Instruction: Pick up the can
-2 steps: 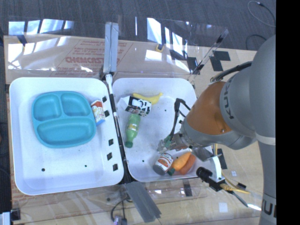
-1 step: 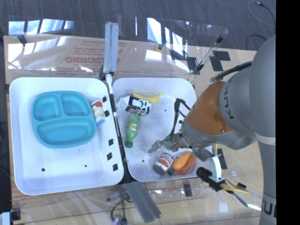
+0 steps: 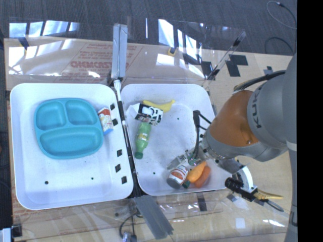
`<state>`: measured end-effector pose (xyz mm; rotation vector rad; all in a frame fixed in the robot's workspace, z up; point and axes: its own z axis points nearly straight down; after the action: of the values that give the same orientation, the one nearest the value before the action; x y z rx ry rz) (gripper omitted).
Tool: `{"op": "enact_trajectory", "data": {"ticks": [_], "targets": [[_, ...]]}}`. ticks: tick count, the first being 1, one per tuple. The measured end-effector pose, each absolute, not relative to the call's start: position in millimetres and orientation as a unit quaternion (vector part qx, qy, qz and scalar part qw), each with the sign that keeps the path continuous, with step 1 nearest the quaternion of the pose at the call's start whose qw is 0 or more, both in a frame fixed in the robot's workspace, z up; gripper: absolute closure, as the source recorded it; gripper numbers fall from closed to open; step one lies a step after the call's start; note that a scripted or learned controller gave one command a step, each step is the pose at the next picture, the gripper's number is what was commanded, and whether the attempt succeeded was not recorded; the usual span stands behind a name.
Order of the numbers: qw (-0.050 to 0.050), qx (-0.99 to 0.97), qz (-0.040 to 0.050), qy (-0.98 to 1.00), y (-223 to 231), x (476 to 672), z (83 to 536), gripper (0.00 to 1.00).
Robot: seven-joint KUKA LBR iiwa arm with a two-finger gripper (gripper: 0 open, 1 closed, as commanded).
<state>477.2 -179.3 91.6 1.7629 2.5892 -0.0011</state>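
— Can (image 3: 177,176) first: where is it?
— Start bigger. On the counter (image 3: 65,54) sit two white bins. The left bin (image 3: 30,180) holds a blue tray (image 3: 68,126) and a small carton (image 3: 105,120). The right bin (image 3: 166,92) holds a banana (image 3: 160,105), a green bottle (image 3: 143,139), a carrot (image 3: 199,174) and the can, lying tipped in the near right corner, touching the carrot.
— And the tool (image 3: 194,158)?
— Low over that corner, just above the can. Spread or pinched, I cannot tell; the wrist hides it.
— Progress?
— I judge the approach made; grasp and lift remain.
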Motion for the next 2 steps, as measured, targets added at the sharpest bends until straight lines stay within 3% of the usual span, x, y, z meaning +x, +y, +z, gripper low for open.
{"op": "enact_trajectory", "data": {"ticks": [1, 2], "targets": [[-0.002, 0.559, -0.0004, 0.829, -118.9, 476.1, 90.5, 0.00], [-0.001, 0.564, 0.0000, 0.826, -187.8, 476.4, 92.2, 0.00]]}}
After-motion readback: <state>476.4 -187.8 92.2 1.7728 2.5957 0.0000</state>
